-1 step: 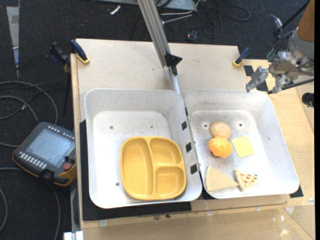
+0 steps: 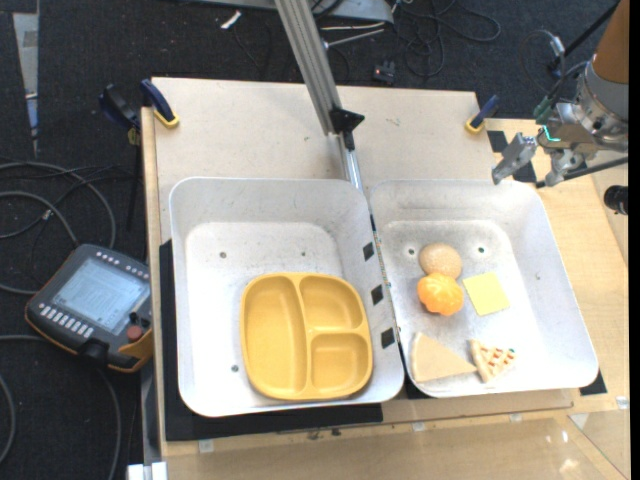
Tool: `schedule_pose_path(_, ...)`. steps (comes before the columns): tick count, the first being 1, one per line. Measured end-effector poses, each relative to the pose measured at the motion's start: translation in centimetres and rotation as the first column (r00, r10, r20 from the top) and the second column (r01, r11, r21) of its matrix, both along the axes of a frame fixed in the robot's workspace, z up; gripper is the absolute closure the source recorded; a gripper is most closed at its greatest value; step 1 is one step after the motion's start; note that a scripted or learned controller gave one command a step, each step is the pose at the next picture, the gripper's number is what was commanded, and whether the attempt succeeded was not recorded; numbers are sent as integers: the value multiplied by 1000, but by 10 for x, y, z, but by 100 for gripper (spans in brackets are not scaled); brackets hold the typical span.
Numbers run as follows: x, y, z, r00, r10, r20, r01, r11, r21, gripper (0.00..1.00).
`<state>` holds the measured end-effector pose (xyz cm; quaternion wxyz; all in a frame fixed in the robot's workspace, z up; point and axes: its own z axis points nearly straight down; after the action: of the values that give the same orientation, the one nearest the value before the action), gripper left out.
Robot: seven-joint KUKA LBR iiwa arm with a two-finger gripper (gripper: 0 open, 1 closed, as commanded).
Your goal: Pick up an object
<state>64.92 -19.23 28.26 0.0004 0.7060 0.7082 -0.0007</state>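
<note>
Five foods (image 2: pixel 441 295) near right bin's (image 2: pixel 560 278) front edge.

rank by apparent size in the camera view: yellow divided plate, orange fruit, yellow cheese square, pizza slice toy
1. yellow divided plate, by far largest
2-4. orange fruit, yellow cheese square and pizza slice toy look too alike to rank.

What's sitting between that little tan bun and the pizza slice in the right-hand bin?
In the camera view, the orange and the yellow cheese square lie between the bun and the pizza slice, the orange touching the bun.
</note>
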Motion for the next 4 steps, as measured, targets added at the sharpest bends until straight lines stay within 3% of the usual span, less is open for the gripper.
schedule_pose_path(3, -18, 0, -138, 1000, -3, -5, 3, 1000, 2, 0)
schedule_pose_path(4, -16, 0, -124, 1000, -2, 3, 2, 1000, 0, 100)
